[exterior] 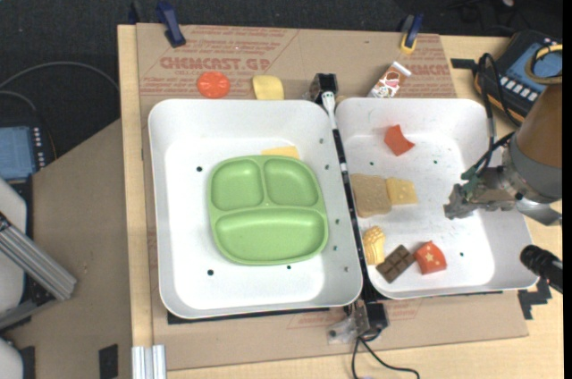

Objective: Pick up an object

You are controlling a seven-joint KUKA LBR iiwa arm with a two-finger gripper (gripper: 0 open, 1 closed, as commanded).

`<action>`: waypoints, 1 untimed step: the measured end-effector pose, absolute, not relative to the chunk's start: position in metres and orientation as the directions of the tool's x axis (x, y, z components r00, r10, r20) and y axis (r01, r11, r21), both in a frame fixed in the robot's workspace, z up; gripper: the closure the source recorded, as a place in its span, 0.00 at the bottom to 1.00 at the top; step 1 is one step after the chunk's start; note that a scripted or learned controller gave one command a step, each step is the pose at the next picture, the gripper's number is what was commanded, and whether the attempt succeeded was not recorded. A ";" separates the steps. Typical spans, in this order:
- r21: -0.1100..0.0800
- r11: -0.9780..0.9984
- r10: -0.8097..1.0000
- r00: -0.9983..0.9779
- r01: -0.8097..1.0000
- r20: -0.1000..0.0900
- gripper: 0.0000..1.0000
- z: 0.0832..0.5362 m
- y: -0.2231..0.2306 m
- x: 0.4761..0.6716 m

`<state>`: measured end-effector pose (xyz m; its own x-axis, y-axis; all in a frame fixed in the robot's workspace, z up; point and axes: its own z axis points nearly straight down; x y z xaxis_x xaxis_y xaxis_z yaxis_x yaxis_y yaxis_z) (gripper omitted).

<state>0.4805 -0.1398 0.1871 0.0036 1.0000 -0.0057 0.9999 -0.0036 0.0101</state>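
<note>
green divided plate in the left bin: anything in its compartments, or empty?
Empty. The green plate lies flat in the left bin, and all three compartments show bare green. A yellow piece pokes out at its far edge, outside the compartments.

- The cardboard sheet (268,55) under the bins carries red print along its far edge that seems to read "CHEMCAST G.P"; the last letters are blurred.
- A smaller red line above it is too faint to read.
- The small packet (390,81) has red and white print, illegible.
</note>
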 end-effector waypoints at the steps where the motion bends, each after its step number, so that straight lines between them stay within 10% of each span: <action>1: 0.001 -0.001 1.000 0.001 1.000 -0.001 0.00 0.182 -0.137 0.479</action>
